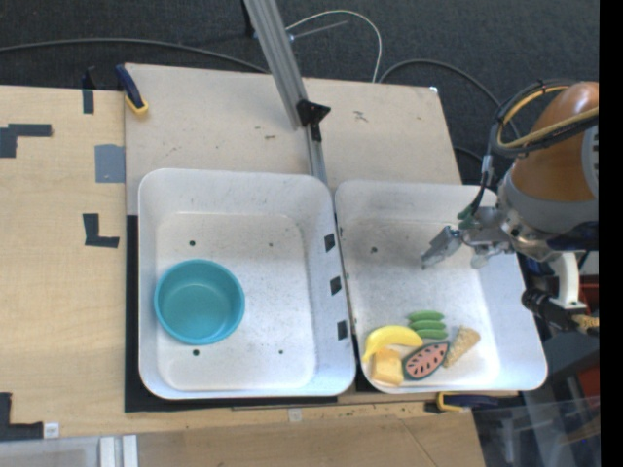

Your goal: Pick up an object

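Camera view: we see the gripper (440, 249) over the right bin (389, 224), well above the toy food pile (419, 348). Fingers' state: we cannot tell. Teal bowl (199, 302) sits in the left bin (234, 188).

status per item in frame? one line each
claw: above the right bin, nothing between its fingers
blue bowl: upright in the left bin, near its front left corner
banana: lying in the right bin, front edge
watermelon slice: flat, touching the banana
green pea pod: lying just behind the banana
right bin: toy food clustered at its front
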You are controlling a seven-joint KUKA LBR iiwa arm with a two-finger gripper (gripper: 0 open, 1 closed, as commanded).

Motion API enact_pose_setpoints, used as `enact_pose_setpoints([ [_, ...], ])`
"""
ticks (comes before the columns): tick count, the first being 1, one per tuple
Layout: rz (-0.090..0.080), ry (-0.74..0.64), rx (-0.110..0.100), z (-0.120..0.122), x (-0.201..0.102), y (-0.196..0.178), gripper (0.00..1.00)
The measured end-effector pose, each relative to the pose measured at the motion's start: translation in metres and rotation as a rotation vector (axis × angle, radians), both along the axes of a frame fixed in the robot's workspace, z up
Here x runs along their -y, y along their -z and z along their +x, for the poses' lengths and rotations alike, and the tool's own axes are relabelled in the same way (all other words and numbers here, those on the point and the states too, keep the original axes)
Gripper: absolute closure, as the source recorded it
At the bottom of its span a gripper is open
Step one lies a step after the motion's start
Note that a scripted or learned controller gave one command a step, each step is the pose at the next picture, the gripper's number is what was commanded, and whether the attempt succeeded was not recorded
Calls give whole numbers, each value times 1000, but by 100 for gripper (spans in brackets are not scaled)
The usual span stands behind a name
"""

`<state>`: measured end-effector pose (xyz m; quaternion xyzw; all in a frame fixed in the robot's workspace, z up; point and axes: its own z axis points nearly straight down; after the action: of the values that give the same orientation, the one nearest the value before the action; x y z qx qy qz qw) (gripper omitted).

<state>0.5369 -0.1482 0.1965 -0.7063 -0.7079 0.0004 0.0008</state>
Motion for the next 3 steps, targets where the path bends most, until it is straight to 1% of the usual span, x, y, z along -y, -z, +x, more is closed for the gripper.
enact_pose_setpoints([
  [1, 0, 0, 0, 0, 0, 0, 0],
  [2, 0, 1, -5, 2, -9, 51, 0],
  [3, 0, 1, -6, 0, -11, 105, 0],
])
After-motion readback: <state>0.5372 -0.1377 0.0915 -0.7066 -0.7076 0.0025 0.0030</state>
